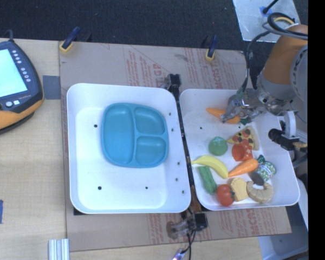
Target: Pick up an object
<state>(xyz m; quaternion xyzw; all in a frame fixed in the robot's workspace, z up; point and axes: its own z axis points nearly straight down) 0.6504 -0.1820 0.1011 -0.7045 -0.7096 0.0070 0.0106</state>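
The jaws (231, 114) sit low in the right bin (197, 191), right over a small orange carrot (215, 112). You cannot tell if they pinch it. A blue plate (134, 134) lies in the left bin (81, 161).

Small orange plastic carrot-shaped toy (215, 112) lying flat near the back of the right white bin (197, 104), its right end under my gripper (234, 114), apart from the other toy food
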